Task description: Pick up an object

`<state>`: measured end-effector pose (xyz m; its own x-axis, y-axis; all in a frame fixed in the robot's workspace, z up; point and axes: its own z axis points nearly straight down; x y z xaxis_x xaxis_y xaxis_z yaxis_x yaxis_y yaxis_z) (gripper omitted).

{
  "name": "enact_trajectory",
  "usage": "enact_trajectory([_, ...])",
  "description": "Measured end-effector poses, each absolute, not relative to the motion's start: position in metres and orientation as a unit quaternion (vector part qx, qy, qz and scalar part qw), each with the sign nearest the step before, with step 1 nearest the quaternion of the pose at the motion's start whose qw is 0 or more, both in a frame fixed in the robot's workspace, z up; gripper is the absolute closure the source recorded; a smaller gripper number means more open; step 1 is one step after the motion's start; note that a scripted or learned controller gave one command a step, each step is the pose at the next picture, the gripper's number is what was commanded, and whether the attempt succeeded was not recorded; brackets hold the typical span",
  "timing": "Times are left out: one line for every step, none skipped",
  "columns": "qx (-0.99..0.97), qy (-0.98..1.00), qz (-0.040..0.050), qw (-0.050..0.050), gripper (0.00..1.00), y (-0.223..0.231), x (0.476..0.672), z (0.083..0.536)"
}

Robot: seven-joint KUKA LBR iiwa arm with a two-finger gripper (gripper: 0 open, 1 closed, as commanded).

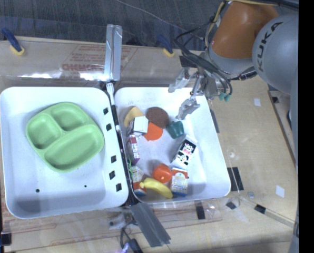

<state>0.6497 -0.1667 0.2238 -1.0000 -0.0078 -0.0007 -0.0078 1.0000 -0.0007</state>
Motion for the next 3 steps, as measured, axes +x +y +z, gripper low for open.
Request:
enact_trajectory([-0.023, 1.0, -0.002, 0.009, 0.0, -0.158, 0.663, 0.104])
enact_trajectory([0.024, 1.0, -0.0015, 0.007, 0.0, -0.201, 0.6, 0.099])
enact_trajectory([0.014, 1.0, -0.0006, 0.006, 0.0, -0.155, 0.602, 0.098])
